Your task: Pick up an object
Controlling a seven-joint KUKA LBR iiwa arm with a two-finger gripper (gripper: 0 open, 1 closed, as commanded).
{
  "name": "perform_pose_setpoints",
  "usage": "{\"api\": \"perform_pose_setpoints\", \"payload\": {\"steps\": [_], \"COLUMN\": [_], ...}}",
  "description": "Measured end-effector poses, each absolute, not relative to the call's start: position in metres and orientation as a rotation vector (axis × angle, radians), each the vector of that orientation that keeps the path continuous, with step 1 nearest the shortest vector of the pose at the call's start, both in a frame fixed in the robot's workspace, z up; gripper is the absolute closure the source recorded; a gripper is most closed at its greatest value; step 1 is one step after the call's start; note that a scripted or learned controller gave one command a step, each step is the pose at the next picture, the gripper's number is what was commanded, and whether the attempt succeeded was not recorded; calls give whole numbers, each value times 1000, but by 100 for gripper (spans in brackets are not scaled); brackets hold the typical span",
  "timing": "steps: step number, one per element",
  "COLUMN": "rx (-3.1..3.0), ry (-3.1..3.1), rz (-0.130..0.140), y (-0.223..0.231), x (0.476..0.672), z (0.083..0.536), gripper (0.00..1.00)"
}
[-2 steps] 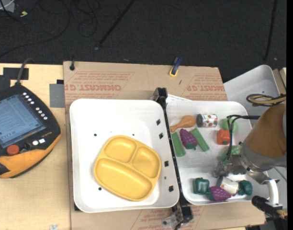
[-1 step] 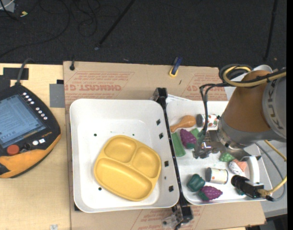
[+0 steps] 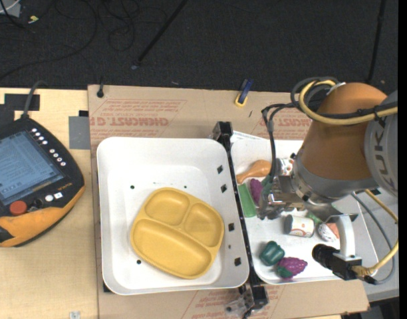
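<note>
Whether the gripper (image 3: 269,205) is closing on anything cannot be told as it hangs low over the right bin (image 3: 370,244), the arm (image 3: 340,145) bent above; one green pepper (image 3: 271,252) and one purple grape bunch (image 3: 291,266) lie near that bin's front wall.

A grey robot arm (image 3: 350,145) with a broad orange band reaches in from the right over the right-hand white bin (image 3: 370,244), its claw (image 3: 273,201) lowered among small toys near the bin's left wall. Close to the claw lie an orange piece (image 3: 255,170), a green strip (image 3: 247,198) and a purple piece (image 3: 256,190). Nearer the front edge sit a green pepper-like toy (image 3: 271,252) and a purple grape cluster (image 3: 292,266), just beside each other. The left-hand bin (image 3: 124,158) holds a yellow divided plate (image 3: 177,231). A teach pendant (image 3: 27,178) rests on the table (image 3: 44,278) at far left.
</note>
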State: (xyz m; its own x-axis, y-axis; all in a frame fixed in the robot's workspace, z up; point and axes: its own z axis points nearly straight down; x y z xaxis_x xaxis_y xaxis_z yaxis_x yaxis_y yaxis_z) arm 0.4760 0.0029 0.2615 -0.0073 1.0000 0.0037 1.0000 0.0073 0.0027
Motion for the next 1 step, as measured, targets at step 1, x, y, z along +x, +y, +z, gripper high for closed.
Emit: {"api": "perform_pose_setpoints", "payload": {"steps": [1], "rx": [-2215], "ry": [-2233], "rz": [-15], "y": [60], "x": [477], "z": [374], "gripper": [100]}}
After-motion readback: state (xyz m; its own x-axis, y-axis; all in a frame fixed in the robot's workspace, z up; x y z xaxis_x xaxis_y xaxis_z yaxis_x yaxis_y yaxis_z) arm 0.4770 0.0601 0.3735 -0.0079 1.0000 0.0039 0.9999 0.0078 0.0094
